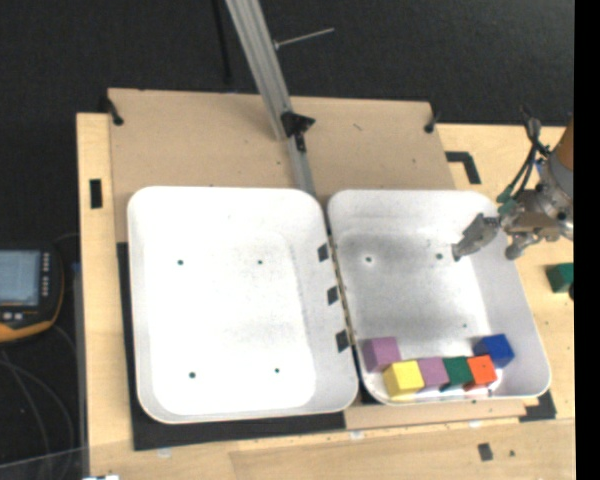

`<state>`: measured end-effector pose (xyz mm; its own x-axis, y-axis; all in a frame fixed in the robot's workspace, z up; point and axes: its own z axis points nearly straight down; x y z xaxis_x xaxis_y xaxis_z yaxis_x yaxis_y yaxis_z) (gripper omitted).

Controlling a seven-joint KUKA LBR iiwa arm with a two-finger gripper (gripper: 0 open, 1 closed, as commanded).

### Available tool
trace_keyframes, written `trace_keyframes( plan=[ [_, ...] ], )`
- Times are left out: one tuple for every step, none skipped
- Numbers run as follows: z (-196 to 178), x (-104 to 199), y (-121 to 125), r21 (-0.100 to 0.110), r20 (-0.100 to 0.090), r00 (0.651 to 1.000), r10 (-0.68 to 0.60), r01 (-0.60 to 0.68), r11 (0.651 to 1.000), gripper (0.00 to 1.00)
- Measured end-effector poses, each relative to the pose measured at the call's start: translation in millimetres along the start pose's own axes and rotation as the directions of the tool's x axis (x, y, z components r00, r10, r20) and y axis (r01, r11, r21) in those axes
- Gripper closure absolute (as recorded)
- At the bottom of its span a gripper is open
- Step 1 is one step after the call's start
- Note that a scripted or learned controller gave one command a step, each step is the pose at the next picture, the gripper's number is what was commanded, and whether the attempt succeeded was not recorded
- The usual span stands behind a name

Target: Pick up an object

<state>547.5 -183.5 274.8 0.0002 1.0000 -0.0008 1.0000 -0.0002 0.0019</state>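
Note:
Several small blocks lie along the front edge of the right bin (420,268): a purple block (382,351), a yellow block (404,377), a second purple block (432,371), a green block (458,370), an orange block (480,370) and a blue block (495,348). My gripper (492,239) hangs over the bin's far right side, well away from the blocks. Its two fingers are spread apart and open, with nothing between them.
The left bin (230,298) sits beside the right one. A slanted metal rail (265,68) runs from the back down to the bins' join. A green object (560,278) lies on the bench right of the right bin. A handheld device (15,283) sits at far left.

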Motion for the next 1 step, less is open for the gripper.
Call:
trace_keyframes(
  plan=[
    [0.0, -0.1, 0.0, 0.0, 0.0, 1.0, 0.001, -0.001, 1.0, 0.0]
  ],
)
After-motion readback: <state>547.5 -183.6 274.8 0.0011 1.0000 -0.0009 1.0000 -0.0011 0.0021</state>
